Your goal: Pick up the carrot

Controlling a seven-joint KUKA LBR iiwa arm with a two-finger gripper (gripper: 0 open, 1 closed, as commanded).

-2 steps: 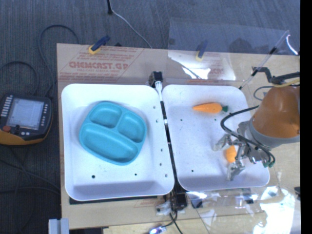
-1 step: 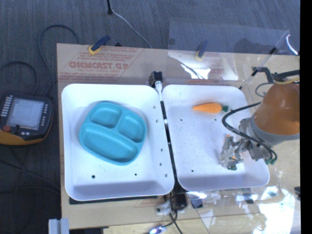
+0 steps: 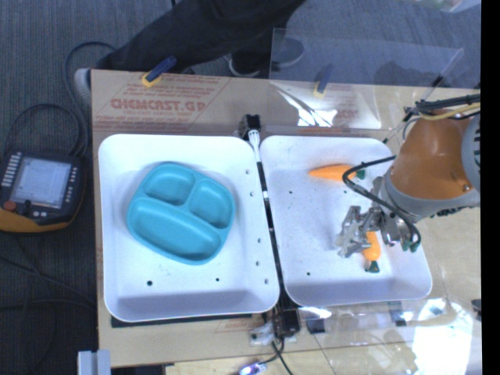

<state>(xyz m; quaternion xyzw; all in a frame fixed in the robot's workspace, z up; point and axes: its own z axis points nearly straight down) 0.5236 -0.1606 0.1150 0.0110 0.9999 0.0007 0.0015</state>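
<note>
Two carrots lie in the right bin [image 3: 312, 276]. One orange carrot [image 3: 331, 173] rests near the bin's far side, with its green end pointing right. A smaller carrot [image 3: 373, 249] lies near the front right, its green tip toward the front edge. My gripper [image 3: 355, 235] reaches down from the right over this smaller carrot, its metal tip just left of the carrot and touching or nearly touching it. The arm's orange band [image 3: 431, 162] hangs above the bin's right side and hides part of it.
The left bin [image 3: 117, 287] holds a blue divided plate [image 3: 181, 212]. A black rail [image 3: 266, 201] runs between the bins. A teach pendant [image 3: 35, 190] lies off the bench at the left. Clear plastic shields stand along the back and right.
</note>
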